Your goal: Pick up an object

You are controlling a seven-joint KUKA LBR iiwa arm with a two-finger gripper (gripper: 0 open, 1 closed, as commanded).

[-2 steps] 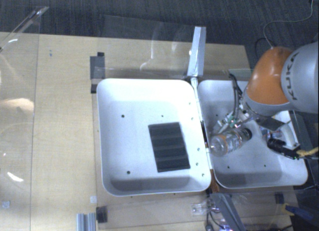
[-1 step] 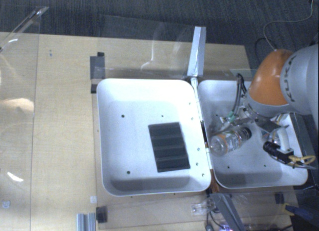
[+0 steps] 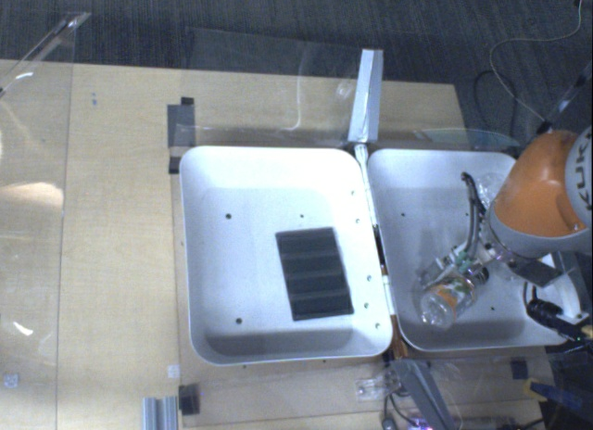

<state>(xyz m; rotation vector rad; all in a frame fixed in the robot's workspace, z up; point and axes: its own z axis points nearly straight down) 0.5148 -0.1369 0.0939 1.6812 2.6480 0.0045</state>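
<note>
A dark ribbed rectangular block [image 3: 315,273] lies flat in the left bin [image 3: 213,233], right of its middle. In the right bin [image 3: 408,196] a clear plastic bottle [image 3: 443,300] lies on its side near the front wall. My gripper [image 3: 466,266] is down in the right bin, right above the bottle's upper end and touching or nearly touching it. The arm's grey wrist and orange band [image 3: 542,192] lean in from the right and hide the bin's right part.
A metal divider post [image 3: 365,94] stands at the back between the bins. Clear plastic sheets lie on the wooden bench at left. Cables and clamps crowd the front right corner [image 3: 547,317].
</note>
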